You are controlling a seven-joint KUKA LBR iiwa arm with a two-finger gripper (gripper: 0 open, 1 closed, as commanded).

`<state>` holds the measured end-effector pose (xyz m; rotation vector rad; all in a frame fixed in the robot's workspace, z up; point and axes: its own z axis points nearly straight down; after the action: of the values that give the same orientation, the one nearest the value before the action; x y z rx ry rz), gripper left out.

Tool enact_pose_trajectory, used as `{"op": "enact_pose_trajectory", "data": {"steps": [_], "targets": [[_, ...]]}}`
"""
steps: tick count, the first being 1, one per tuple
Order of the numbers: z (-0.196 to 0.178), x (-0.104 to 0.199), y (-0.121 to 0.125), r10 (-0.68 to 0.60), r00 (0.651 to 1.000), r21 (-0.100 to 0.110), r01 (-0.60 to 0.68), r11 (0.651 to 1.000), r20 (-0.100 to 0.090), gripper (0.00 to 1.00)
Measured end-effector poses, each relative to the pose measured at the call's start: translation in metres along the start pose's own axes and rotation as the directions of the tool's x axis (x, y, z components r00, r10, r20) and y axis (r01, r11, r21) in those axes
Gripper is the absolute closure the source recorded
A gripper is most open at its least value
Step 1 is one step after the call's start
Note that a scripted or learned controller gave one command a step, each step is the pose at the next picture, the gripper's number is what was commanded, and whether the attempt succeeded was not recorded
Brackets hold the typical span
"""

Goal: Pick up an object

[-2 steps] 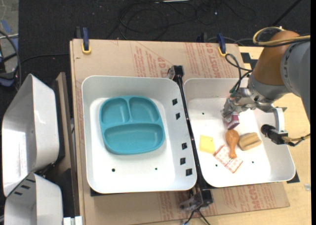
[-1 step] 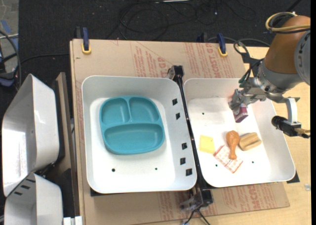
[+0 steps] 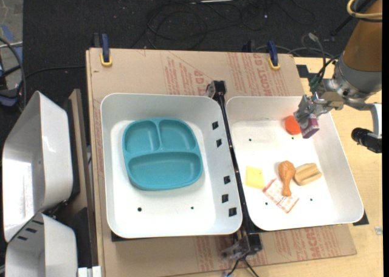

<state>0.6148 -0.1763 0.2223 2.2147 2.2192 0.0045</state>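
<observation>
Tool (image 3: 307, 120) low over far part of right bin (image 3: 340, 148), just right of orange object (image 3: 292, 125) and overlapping its right edge from this angle; contact or clearance not determinable. Tool opening: cannot tell; dark, partly purple tip too small and blurred to resolve. Nothing visibly held. Orange object resting on bin floor near far wall, well apart from near cluster: yellow block (image 3: 254, 177), drumstick (image 3: 286, 176), bun (image 3: 307, 174) and red-and-white packet (image 3: 281, 197), with drumstick touching bun and lying across packet. Teal plate (image 3: 163, 152) alone in left bin (image 3: 115, 209), well apart from tool. Likely risks: closing offset to right of orange object, hence pinching one edge only and squeezing it out leftward; rounded shape, judged prone to rolling toward far wall or divider under sideways push; descent too shallow, hence closing on air; descent too deep, hence striking bin floor. Hidden or unclear: identity of orange object (rounded, otherwise indistinct); its right side, covered by tool; tool height above bin floor; arm (image 3: 364, 39) cut off at right and top edges of view; surface (image 3: 182, 69) beyond bins partly covered, with white containers at left edge only partly in frame.
</observation>
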Motion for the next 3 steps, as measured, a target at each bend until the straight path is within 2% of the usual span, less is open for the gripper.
{"op": "enact_pose_trajectory", "data": {"steps": [1, 3], "targets": [[-0.042, 0.0, 0.002, -0.001, 1.0, 0.0, 0.001, 1.0, 0.0, 1.0], [-0.05, 0.109, 0.011, -0.007, 1.0, 0.006, 0.007, 1.0, -0.004, 1.0]]}}
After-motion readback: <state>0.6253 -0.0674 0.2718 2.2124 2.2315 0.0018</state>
